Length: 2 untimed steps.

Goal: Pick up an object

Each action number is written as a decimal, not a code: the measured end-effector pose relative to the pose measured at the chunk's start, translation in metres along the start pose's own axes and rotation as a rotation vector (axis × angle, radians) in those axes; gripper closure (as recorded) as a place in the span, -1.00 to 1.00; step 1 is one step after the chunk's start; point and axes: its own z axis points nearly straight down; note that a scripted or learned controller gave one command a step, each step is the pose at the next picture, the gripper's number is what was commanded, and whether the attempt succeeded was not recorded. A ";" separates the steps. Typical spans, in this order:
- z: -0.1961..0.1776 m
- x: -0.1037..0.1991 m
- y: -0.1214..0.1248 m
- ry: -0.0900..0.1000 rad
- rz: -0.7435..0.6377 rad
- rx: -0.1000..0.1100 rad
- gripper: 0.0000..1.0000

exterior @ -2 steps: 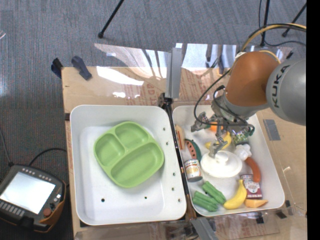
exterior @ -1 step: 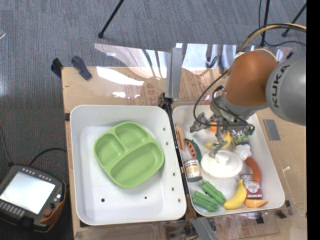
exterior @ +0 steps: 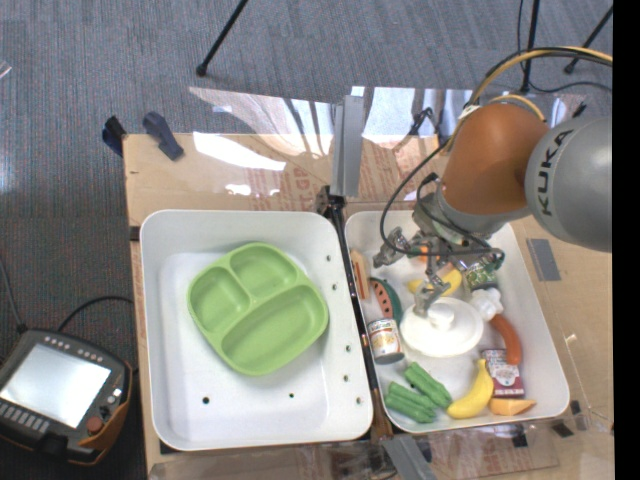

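Gripper (exterior: 432, 273) lowered over right bin (exterior: 553, 368) just above white lidded dish (exterior: 443, 330), fingers parted and grasping nothing, presumably poised for a pick among toys crowded round that dish: banana (exterior: 474, 394), green pieces (exterior: 416, 392), small can (exterior: 383, 339).

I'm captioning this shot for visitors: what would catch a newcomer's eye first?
The arm's big orange band looms at upper right, over the right bin with its clutter of toy food. In the left bin lies a bright green divided plate. The pincer hangs just above a white lidded pot mid-bin.
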 end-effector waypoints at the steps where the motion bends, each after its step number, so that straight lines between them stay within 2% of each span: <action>1: 0.000 0.001 -0.001 -0.001 0.017 -0.001 -1.00; 2: 0.000 0.000 -0.001 -0.001 -0.003 -0.001 -1.00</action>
